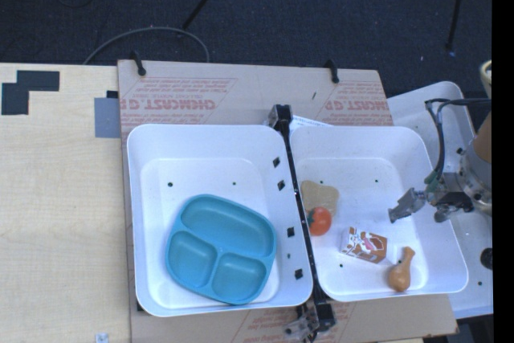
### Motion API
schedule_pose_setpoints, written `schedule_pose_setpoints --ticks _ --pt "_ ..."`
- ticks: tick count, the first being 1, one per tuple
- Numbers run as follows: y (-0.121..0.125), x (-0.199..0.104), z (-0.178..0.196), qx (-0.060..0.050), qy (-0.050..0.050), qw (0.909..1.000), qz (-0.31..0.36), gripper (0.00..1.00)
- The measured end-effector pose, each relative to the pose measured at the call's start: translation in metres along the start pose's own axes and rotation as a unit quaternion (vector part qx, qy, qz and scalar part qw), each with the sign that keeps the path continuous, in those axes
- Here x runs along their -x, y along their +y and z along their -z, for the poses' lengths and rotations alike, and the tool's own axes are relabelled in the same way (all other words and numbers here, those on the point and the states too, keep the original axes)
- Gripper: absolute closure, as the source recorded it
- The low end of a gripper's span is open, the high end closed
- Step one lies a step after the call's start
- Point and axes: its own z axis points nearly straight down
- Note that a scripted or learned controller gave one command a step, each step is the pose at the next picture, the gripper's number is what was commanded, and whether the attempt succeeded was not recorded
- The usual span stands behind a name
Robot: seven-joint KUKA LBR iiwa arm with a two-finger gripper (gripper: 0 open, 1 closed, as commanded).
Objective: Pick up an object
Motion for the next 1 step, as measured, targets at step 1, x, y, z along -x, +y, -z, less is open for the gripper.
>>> schedule_pose_setpoints --ticks 1 --pt "0.002 -0.0003 0.0051 0.004 -0.001 1.0 0.002 0.0"
